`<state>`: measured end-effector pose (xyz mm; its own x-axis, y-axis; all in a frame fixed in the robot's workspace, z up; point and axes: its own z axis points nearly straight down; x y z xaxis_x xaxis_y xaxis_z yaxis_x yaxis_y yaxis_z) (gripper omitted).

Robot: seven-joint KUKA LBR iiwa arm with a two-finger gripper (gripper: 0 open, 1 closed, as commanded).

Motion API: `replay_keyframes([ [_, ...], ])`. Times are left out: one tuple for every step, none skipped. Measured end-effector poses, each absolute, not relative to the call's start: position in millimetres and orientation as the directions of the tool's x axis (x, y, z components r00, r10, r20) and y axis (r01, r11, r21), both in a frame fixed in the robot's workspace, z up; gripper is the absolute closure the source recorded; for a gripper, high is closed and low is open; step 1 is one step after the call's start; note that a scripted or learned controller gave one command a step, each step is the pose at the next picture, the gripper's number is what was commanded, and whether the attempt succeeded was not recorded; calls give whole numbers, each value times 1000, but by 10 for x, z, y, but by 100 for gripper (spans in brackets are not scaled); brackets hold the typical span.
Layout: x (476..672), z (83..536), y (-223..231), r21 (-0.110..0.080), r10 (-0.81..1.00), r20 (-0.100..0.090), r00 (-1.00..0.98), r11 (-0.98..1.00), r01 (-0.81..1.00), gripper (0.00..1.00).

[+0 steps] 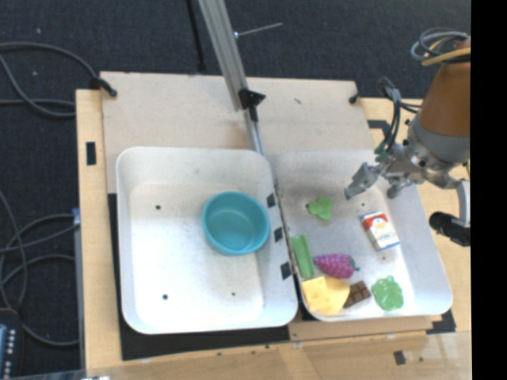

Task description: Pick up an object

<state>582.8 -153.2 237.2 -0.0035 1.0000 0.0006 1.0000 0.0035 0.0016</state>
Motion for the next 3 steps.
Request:
replay_keyframes([
  [5829, 2372, -1531, 2, 1000, 1, -3, 3, 1000, 0],
  [5914, 1851, -1599, -3, 1000, -3, 2, -2, 1000, 0],
  [5838, 1305, -1534, -5, 1000, -2, 1, -1, 1000, 0],
])
